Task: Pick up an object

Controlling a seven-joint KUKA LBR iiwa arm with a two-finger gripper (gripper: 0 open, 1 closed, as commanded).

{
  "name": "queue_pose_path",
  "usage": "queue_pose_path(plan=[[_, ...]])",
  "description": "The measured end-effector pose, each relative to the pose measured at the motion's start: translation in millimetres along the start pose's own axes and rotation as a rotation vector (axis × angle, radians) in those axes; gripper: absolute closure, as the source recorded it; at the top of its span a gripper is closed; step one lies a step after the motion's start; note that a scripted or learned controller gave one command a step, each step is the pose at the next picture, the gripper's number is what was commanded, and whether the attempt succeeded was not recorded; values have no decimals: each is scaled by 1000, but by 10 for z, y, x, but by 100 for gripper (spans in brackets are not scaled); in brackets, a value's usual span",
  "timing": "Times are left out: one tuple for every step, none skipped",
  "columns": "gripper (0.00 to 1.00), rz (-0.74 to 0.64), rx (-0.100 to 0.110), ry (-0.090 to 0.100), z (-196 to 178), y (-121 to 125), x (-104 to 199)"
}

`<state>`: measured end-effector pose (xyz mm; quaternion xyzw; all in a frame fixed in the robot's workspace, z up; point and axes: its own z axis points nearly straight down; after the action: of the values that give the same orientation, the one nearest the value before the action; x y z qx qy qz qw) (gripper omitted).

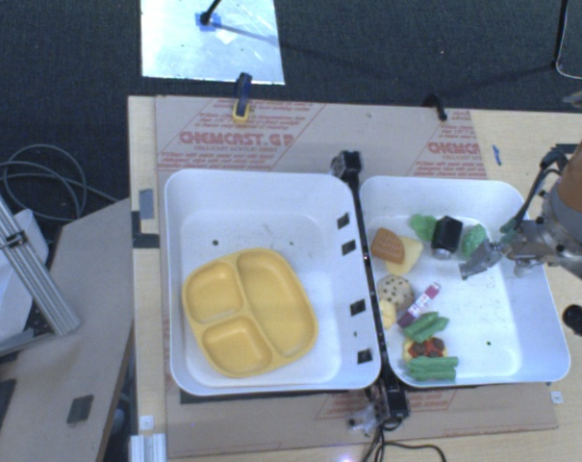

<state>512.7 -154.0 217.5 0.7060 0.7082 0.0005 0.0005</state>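
The right bin [536,349] holds several small toy items. At its left side lie an orange and yellow wedge [396,248], a speckled cookie [395,288], a pink and white tube [421,303], a green pod [425,327] and a red and green piece [431,350]. A black cylinder [447,235] sits between two green leafy pieces [423,226] near the back. My gripper [497,261] hangs low over the bin's right middle, just right of the green leaf [476,239]. Its fingers are spread open with only bin floor between them.
The left bin [204,205] holds a yellow divided tray [247,311]. A black clip strip [353,248] runs along the seam between the bins. The arm [571,205] comes in over the right bin's right rim.
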Motion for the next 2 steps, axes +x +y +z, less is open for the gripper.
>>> queue_pose_path(plan=[[100,-2,-3,0,-111,11,1],[100,-8,-15,-2,-1039,655,385]])
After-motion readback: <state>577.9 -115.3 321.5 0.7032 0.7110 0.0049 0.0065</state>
